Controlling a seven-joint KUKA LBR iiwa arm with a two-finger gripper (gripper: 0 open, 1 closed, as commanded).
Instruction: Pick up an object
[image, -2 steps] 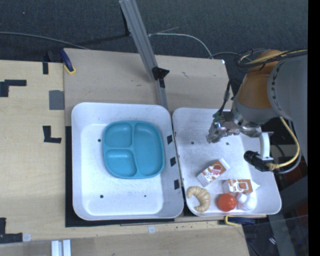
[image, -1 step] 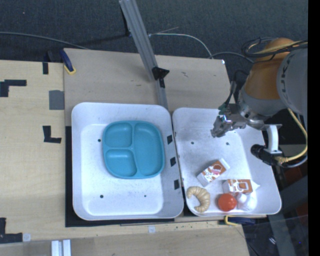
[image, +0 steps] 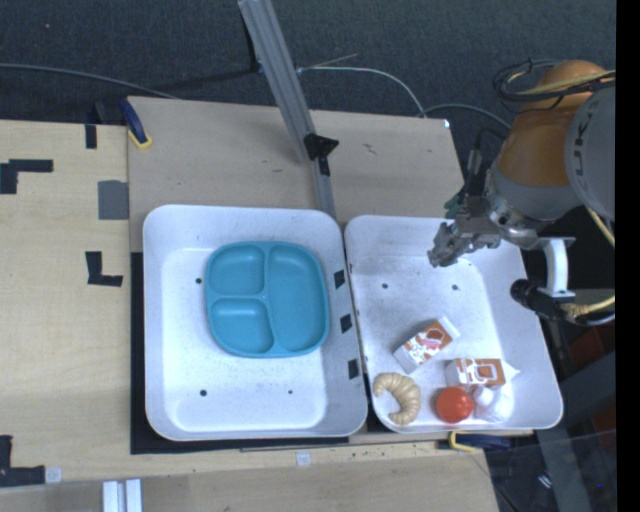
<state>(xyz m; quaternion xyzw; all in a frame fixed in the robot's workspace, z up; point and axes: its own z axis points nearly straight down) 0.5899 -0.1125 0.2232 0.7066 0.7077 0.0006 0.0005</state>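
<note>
The right bin (image: 400, 250) holds several small items near its front: a white packet with red and orange print (image: 425, 344), a second red and white packet (image: 479, 373), a tan croissant (image: 399, 395) and a red tomato (image: 454, 404). My gripper (image: 448, 247) hangs over the back of the right bin, well behind these items and apart from all of them. Nothing shows between its dark fingers. The left bin (image: 175, 300) carries a blue divided plate (image: 267, 298).
A grey metal pole (image: 290, 95) slants down to the back edge between the bins. The bench top (image: 60, 290) of light wood stretches left of the bins. Cables (image: 390, 80) run behind the right bin.
</note>
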